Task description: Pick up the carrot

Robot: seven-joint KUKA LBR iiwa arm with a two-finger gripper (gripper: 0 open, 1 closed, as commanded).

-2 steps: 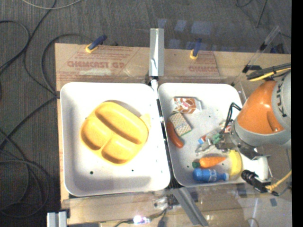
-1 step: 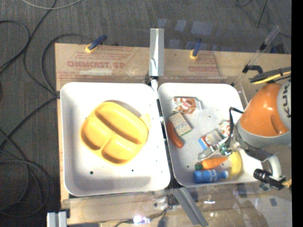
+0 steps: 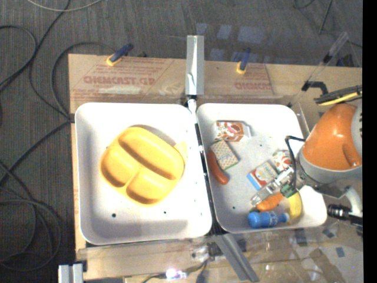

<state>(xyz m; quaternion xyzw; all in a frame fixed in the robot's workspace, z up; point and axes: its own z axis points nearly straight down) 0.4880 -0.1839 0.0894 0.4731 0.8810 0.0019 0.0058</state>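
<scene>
Pincer low in the right bin, fingertips right at the carrot's far edge; whether apart or together cannot be told at this size, nor whether anything sits between them. Carrot lying flat near the near-right corner of the right bin, long axis running left to right with a slight tilt, just nearward of the pincer and seemingly touching it. Judged from this: approach nearly finished, grasp not yet confirmed, so a short drop and a close across the carrot's narrow width looks like the coming move.

Crowded close by: yellow banana touching the carrot's right end, blue bottle just nearward against the bin wall. Risk of catching either one instead. Small printed packet just behind the pincer. Farther left, red sausage by the bin's left wall, checked pouch and red-and-white carton toward the far side.

Left bin holding a yellow divided tray, well apart from the work. Both bins side by side on the counter.
</scene>
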